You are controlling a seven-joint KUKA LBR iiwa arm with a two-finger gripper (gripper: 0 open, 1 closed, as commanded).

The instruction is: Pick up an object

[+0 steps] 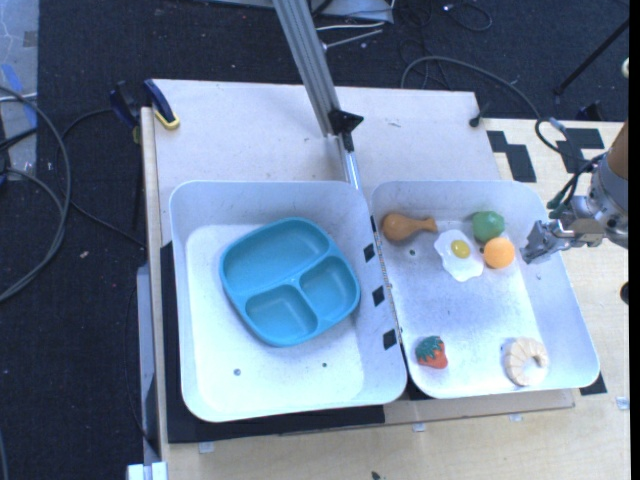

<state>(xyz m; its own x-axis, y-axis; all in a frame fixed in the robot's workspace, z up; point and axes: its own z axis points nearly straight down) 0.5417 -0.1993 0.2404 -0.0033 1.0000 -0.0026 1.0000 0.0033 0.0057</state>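
The right bin (560, 318) holds several toy foods: a brown drumstick (405, 227), a fried egg (458, 254), a green ball (488, 224), an orange ball (498, 254), a strawberry (432, 352) and a pale shrimp (525, 360). My gripper (541, 242) hangs over the bin's right rim, just right of the orange ball and apart from it. Nothing shows between its fingers.
The left bin (200, 368) holds a blue three-compartment plate (289, 281). A slanted metal pole (312, 53) rises behind the bins. Cables lie on the dark floor at left and top. A yellow-tipped clamp (160, 108) sits at the bench's back left corner.
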